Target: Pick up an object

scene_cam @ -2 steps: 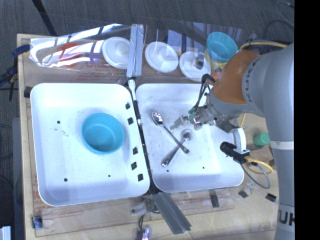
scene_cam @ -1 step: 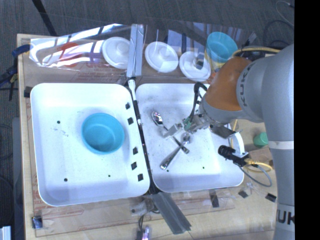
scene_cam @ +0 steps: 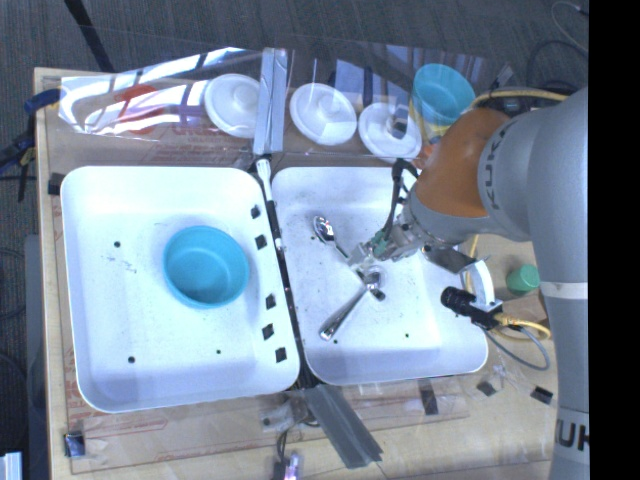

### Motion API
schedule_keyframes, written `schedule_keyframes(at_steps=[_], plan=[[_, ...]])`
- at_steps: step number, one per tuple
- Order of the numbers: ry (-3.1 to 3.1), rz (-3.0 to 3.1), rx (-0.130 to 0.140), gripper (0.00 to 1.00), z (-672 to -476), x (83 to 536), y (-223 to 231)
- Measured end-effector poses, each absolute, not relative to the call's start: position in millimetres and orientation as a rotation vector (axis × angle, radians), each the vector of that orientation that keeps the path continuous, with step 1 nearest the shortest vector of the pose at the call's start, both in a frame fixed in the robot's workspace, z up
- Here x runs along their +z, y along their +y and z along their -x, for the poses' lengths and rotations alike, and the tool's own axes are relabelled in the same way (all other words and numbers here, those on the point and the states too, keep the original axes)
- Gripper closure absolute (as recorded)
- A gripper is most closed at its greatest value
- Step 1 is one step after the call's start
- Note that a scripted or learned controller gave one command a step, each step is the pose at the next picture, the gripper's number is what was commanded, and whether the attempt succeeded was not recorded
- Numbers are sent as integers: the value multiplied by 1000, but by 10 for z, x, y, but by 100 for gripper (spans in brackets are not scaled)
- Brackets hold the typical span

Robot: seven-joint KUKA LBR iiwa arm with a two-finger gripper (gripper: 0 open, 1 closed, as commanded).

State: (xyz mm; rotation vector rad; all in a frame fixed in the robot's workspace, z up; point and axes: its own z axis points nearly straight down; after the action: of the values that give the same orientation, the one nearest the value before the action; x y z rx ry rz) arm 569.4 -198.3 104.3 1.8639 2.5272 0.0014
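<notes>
- White left bin point(scene_cam: 100, 368) holds a blue bowl point(scene_cam: 206, 265), sitting slightly left of centre with bare floor all round it; it touches none of the walls.
- A dark divider point(scene_cam: 272, 268) runs between the two bins, their inner rims almost meeting along it.
- Right bin point(scene_cam: 420, 363) holds two metal spoons. One spoon point(scene_cam: 325, 231) lies toward the upper left, bowl end up; the other spoon point(scene_cam: 348, 313) lies on a slant near the middle, handle pointing to the lower left.
- The near and lower-left parts of the right bin's floor are bare, as is the strip along its front wall.
- The jaws point(scene_cam: 368, 273) hang low over the middle of the right bin, just above the upper end of the slanted spoon; whether they are apart or clamped on it I cannot tell.
- The grey arm point(scene_cam: 540, 168) with its orange band crosses the right bin's far right corner, crowding that rim.
- Beyond the bins, along the worktop's point(scene_cam: 180, 430) back edge, stand white lids point(scene_cam: 322, 113) and a blue cup point(scene_cam: 442, 93).
</notes>
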Motion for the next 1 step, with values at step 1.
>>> schedule_keyframes(at_steps=[1], plan=[[2527, -1864, 1, 0, -5694, 1043, -1984]])
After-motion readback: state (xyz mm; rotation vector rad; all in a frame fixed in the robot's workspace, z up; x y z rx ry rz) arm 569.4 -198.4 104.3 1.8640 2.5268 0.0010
